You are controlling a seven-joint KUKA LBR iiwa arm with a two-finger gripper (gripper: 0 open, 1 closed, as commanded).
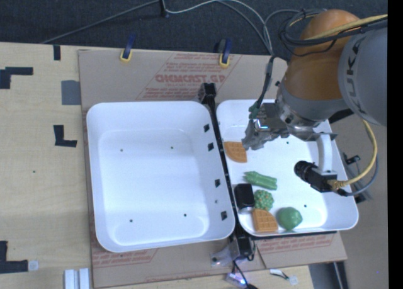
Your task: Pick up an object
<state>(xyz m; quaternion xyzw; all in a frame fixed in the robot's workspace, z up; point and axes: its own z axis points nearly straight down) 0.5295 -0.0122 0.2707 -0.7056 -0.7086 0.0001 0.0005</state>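
Camera view: gripper low in the right bin, hanging just above and beside an orange waffle piece; grip state impossible to tell. Nearer the front wall: green pod, black block, bumpy green piece, second waffle, round green ball.

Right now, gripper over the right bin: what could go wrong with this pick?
1. The gripper hangs beside the orange waffle piece, which lies close to the right bin wall by the divider; the fingers may strike the wall.
2. The black item, broccoli and second waffle are clustered, so a grab there could catch two.
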